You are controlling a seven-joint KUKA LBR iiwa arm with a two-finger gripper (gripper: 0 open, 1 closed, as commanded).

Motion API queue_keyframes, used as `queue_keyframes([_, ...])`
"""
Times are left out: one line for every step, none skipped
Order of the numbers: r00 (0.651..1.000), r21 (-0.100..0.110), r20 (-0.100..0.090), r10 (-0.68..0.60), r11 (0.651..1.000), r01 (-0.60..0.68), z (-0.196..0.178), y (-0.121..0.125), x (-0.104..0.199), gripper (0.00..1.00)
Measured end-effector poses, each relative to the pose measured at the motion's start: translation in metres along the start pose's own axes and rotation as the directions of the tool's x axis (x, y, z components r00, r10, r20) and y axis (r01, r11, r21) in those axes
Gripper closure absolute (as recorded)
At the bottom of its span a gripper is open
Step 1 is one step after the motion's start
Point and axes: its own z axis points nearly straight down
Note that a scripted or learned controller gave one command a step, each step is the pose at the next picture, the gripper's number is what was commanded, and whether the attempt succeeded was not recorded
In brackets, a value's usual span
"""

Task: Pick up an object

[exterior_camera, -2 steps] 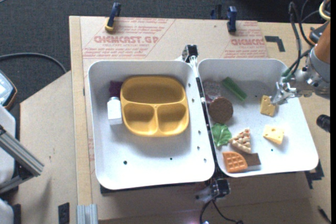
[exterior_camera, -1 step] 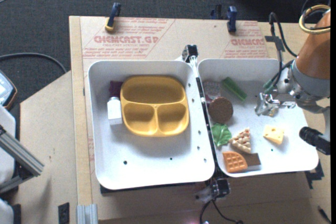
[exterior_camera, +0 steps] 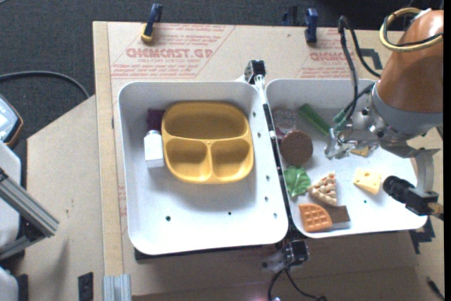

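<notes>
Overhead view of the two white bins on the table. The right bin is shown holding the loose play-food items from which one is to be picked; the left bin is shown holding a yellow divided plate, with a small white bottle touching its left edge and a dark red item just behind that bottle.

The end effector is seen low over the middle of the right bin, beneath the arm's orange band. Whether it is open or closed cannot be told, because the metal parts are small and blurred. No item is seen lifted clear of the bin floor, so the pick is judged not yet done; grasping and raising are judged to be left.

The nearest candidates are a brown round patty, just left of the end effector, and a green stick-shaped piece behind it. Nearer the front of the bin, a green leaf, a tan studded wedge, an orange waffle resting against a brown slab, and a yellow cheese wedge are laid. All appear small, light and flat-lying. Which item is targeted cannot be told.
</notes>
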Motion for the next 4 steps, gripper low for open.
queue_keyframes([1.0, 0.002, 0.001, 0.001, 1.0, -0.001, 0.0, -0.017, 0.042, 1.0])
queue_keyframes([1.0, -0.004, 0.003, 0.004, 1.0, -0.004, -0.003, -0.01, 0.037, 1.0])
queue_keyframes([1.0, 0.0, 0.003, 0.006, 1.0, -0.006, 0.012, -0.002, 0.035, 1.0])
queue_keyframes([1.0, 0.001, 0.002, 0.005, 1.0, -0.005, 0.014, -0.008, 0.042, 1.0])
